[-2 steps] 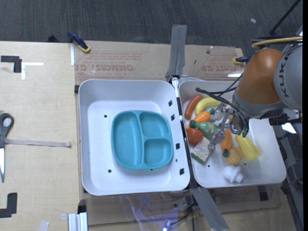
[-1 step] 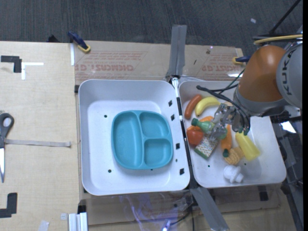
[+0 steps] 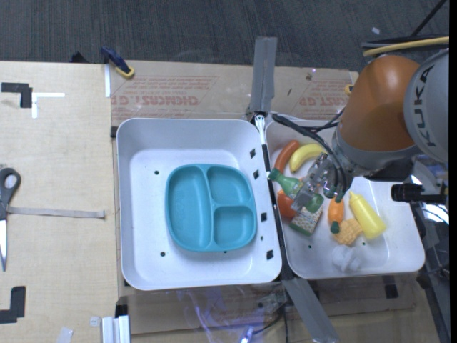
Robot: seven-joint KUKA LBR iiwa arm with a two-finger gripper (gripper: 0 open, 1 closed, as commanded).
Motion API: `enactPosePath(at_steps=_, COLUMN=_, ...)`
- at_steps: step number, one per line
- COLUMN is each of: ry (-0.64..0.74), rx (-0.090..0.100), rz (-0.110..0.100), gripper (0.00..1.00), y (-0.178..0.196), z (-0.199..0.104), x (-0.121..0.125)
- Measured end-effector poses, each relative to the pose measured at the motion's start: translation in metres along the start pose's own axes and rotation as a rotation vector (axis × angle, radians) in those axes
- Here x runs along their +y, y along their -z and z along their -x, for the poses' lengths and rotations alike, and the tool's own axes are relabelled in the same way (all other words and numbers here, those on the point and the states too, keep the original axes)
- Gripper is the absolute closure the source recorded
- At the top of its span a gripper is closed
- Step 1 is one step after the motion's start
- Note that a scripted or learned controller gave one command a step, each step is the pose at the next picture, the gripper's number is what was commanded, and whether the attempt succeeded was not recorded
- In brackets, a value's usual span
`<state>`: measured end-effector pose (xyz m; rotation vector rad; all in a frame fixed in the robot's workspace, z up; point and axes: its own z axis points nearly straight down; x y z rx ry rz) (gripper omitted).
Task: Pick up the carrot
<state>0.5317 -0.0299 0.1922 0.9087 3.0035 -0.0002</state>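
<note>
A: Starting from the left, what's on the table (image 3: 50, 277)?

B: Scissors (image 3: 6, 191) at the far left edge, then the left bin (image 3: 136, 263), which holds a blue divided plate (image 3: 211, 207) and nothing else I can make out.

A: And the right bin (image 3: 400, 259)?

B: It's crowded. A green bottle (image 3: 286, 183) lies near the dividing wall, with a red pepper (image 3: 286, 155) and a banana (image 3: 305, 154) above it and a small printed box (image 3: 305, 221) below. The carrot (image 3: 335, 214) is the small orange piece just right of that box, close to a corn cob (image 3: 348, 231) and a yellow bottle (image 3: 366, 215).

A: Where's the gripper (image 3: 325, 179)?

B: Low over the clutter, just above and left of the carrot. Its fingers blur into the objects under them, so I cannot tell whether they're apart or together. Nothing is visibly clamped.

A: So which step?

B: My guess is the approach. Next it needs to centre over the carrot, slightly toward the lower right, and straddle it without catching the box or corn cob.
</note>
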Motion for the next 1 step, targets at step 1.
enactPosePath(at_steps=1, ry=0.244, rx=-0.001, rz=0.000, gripper=1.00, y=-0.0002, z=0.0587, x=-0.0230)
